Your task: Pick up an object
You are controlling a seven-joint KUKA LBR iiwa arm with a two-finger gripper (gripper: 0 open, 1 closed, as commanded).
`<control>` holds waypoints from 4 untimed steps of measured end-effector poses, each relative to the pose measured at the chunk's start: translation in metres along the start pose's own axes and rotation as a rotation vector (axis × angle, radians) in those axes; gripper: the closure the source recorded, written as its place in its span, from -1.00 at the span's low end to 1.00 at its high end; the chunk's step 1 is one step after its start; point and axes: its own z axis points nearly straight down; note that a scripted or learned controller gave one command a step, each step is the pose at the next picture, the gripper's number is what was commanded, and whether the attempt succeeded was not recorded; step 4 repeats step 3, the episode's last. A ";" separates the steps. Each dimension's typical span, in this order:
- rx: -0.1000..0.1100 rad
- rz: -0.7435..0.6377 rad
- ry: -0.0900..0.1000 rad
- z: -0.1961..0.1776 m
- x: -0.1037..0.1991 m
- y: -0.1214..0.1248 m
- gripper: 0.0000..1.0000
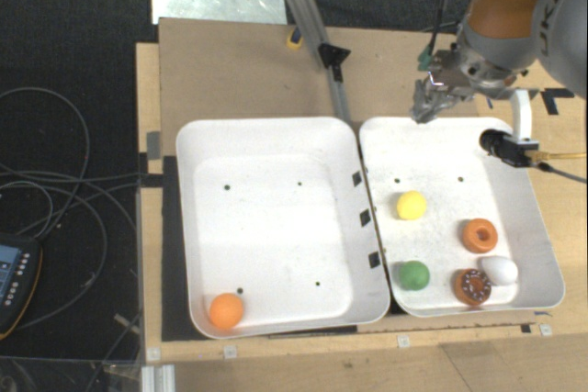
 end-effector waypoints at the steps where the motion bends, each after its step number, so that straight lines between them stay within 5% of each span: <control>1: 0.002 0.000 0.000 0.013 0.038 -0.022 1.00; 3: 0.002 -0.002 0.002 0.021 0.125 -0.082 1.00; 4: 0.002 -0.002 0.002 0.021 0.125 -0.082 1.00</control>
